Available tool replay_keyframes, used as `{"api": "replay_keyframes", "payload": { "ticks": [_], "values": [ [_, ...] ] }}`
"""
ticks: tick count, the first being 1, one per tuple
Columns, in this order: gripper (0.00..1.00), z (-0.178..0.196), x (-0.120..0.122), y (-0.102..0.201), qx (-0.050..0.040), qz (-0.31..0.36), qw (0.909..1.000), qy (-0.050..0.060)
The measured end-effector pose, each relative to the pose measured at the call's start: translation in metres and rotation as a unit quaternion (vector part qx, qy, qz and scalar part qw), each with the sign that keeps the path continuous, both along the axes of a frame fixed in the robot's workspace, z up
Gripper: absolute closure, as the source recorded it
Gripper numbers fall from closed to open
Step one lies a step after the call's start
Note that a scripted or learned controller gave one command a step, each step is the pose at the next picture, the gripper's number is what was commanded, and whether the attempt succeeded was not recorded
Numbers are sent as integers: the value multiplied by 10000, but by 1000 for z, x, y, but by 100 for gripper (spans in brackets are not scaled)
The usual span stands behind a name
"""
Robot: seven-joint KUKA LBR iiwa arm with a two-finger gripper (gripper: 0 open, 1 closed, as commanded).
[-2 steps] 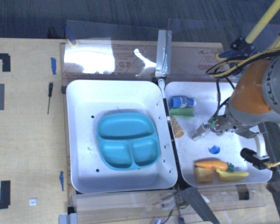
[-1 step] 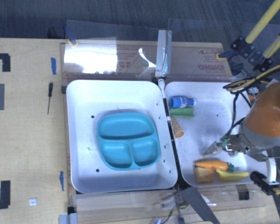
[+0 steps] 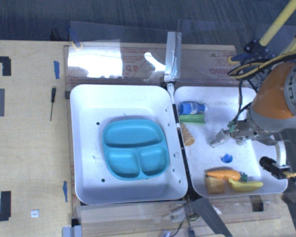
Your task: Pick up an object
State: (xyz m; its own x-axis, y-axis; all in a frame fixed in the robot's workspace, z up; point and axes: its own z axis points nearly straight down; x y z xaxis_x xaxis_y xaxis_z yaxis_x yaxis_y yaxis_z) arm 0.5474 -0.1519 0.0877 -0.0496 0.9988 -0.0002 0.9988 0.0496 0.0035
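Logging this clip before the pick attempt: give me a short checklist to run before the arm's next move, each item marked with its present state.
1. Gripper inside the right bin: ok.
2. Object between its fingers: not ok, nothing seen there.
3. Nearest target, the small blue piece, lying apart from other things: ok.
4. Carrot and yellow item free to grasp singly: not ok, they crowd together at the near wall.
5. Blue can clear of the arm: ok.
6. Blue divided tray sitting in the left bin, out of the way: ok.
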Motion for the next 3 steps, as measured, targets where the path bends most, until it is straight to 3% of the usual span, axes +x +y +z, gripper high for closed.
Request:
{"api": "replay_keyframes", "payload": {
  "ticks": [1,2,3],
  "values": [
    [0,0,-63,59,8,319,9995,-7],
    [0,0,-66,11,-3,-701,9975,-21],
    [0,1,62,-15,-7,446,9990,-2]
  ]
}}
